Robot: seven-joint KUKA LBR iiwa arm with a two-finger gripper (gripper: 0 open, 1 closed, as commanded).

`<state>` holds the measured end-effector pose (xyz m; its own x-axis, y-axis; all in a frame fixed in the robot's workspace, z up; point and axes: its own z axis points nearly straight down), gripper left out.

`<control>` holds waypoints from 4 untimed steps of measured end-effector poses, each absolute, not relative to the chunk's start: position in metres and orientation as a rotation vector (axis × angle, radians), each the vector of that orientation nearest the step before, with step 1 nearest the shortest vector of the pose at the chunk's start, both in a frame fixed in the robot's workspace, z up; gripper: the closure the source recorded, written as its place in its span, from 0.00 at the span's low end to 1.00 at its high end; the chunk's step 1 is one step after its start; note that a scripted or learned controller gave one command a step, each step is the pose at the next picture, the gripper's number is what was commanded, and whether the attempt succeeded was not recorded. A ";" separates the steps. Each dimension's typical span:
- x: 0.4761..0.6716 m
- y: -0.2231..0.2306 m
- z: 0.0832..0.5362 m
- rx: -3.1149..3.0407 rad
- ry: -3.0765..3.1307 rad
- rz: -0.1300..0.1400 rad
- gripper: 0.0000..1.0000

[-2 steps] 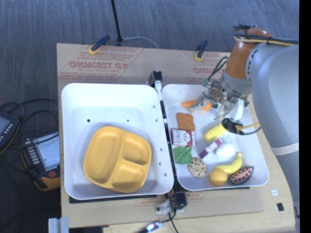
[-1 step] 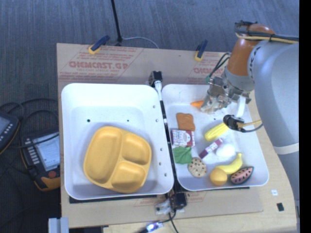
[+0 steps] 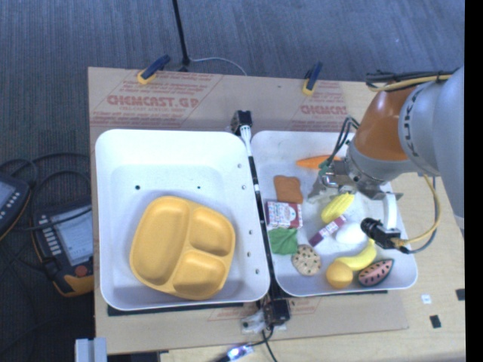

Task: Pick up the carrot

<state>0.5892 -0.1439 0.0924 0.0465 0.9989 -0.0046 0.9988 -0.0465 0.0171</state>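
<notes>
The carrot (image 3: pixel 311 161) is a small orange piece lying near the back of the right bin (image 3: pixel 400 281), pointing left. My gripper (image 3: pixel 327 182) hangs just in front of it and slightly to its right, low over the bin floor, beside a yellow corn cob (image 3: pixel 337 206). The carrot's right end runs under the wrist and is partly hidden. From here the carrot looks to be lying on the bin floor beside the gripper.
The right bin also holds a brown cracker (image 3: pixel 287 188), a red-and-white packet (image 3: pixel 284 215), a green piece (image 3: pixel 284 240), a cookie (image 3: pixel 306 259), a banana (image 3: pixel 358 257) and a watermelon slice (image 3: pixel 375 271). A yellow divided tray (image 3: pixel 183 246) sits in the left bin (image 3: pixel 113 202).
</notes>
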 end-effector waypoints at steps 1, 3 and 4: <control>0.589 -0.143 0.091 2.260 2.162 0.013 0.00; 0.636 -0.163 0.096 2.432 1.981 0.000 0.00; 0.662 -0.187 0.087 2.769 1.590 -0.071 0.00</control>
